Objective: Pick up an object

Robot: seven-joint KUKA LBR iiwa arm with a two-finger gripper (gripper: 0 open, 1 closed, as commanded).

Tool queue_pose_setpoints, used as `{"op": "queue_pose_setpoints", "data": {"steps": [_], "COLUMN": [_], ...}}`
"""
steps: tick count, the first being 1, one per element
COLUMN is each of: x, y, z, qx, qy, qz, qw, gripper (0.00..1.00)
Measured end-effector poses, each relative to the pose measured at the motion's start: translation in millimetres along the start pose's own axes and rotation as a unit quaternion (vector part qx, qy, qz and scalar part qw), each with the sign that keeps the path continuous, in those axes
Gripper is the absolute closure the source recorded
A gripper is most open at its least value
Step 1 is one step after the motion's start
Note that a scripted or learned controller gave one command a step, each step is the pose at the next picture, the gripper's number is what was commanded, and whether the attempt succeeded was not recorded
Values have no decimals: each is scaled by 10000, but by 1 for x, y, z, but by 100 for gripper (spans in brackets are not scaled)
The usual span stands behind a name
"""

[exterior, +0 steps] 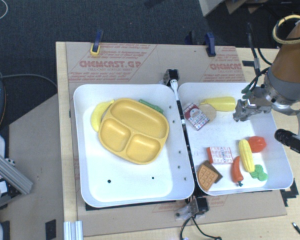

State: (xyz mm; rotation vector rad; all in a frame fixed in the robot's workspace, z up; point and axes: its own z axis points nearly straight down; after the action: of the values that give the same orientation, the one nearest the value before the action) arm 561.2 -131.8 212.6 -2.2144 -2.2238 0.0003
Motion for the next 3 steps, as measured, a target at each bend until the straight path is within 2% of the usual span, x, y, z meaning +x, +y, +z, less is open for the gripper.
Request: {"op": "queue_pose_setpoints", "data": {"steps": [2, 3], "x": [98, 155], "y": [-6, -1], "z": [-21, -18], "qx": [-7, -13], "qy": [1, 0], "qz": [-7, -13], "qw": [10000, 10000], "gripper": [100, 100]}}
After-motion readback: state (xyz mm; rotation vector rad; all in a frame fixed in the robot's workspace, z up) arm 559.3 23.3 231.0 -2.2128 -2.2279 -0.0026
